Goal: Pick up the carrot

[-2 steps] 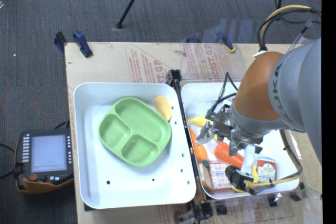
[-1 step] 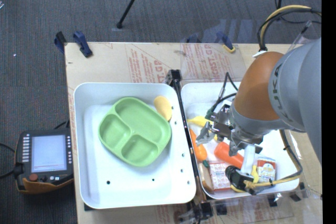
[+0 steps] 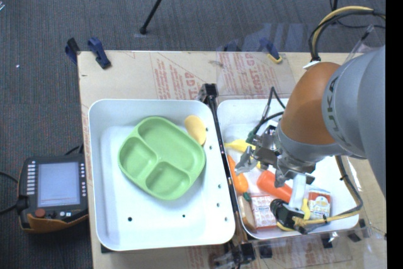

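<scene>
The desk (image 3: 157, 72) was a brown board printed with red mirrored lettering and triangle marks, too reversed and faint to read with certainty. The grey arm (image 3: 362, 104) with its orange band (image 3: 308, 113) reached in and covered much of the right bin (image 3: 242, 109), hiding whatever lay beneath it. The left bin (image 3: 101, 198) sat well to the left of the claw (image 3: 291, 189) and held a green divided plate (image 3: 162, 157) with a yellow lemon-like piece (image 3: 196, 129) touching its upper right rim. To the far left, off the desk, a handheld pendant (image 3: 53, 189) showed a pale screen whose contents could not be read. The claw hung over the lower middle of the right bin; cables and the wrist body obscured it, so how far it stood open, and whether it held anything, could not be told. The carrot (image 3: 274, 183) lay just left of the claw, partly covered by it. Farther left, by the bin wall, lay another orange piece (image 3: 238, 179), and above that a yellow item (image 3: 238, 145). Below and to the right of the claw lay small printed packets (image 3: 318, 201), their labels too small to read.
</scene>
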Robot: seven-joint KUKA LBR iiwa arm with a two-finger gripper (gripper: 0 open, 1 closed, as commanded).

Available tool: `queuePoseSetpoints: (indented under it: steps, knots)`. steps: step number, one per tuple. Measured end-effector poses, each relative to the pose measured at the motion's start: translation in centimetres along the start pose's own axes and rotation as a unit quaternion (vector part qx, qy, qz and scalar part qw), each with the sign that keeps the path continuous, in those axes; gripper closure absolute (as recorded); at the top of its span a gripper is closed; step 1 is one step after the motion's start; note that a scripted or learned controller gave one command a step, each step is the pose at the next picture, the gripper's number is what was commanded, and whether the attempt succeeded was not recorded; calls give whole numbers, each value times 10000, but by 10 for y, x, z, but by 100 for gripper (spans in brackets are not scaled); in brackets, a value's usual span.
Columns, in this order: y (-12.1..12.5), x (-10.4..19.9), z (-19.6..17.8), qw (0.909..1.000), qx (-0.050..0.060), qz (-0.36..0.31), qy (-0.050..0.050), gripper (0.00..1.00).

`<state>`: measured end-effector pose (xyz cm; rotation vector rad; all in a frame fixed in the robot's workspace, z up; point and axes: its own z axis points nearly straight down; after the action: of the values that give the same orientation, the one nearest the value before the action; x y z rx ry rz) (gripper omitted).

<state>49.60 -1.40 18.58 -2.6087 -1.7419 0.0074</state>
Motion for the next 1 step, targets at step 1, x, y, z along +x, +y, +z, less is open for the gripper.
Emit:
queuePoseSetpoints:
  steps: [1]
  knots:
    - [-2,-27,1,9949,12,1005,-3,0]
